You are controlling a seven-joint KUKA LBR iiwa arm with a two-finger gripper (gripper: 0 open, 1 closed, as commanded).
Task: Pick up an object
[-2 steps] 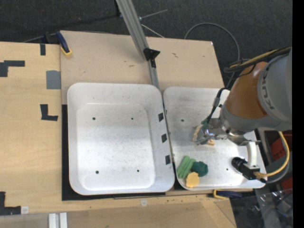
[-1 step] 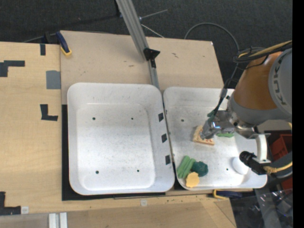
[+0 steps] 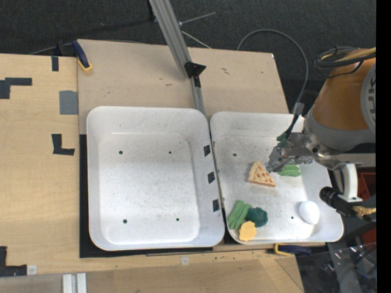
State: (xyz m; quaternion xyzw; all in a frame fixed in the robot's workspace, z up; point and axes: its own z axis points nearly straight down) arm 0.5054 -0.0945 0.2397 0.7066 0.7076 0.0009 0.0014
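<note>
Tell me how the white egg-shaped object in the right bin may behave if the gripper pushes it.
The white egg-shaped object looks rounded and smooth, so it would probably roll rather than slide. It lies near the right bin corner, whose rim may stop it.

Bulky grey metal arm with broad glossy orange band above the wrist. Dark grey two-finger tool below, thin black cable rising from it.

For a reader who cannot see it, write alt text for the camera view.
A grey and orange robot arm's gripper hangs over the right bin, beside a cheese wedge. Green pieces, a yellow piece and a white egg lie near its front edge.
</note>
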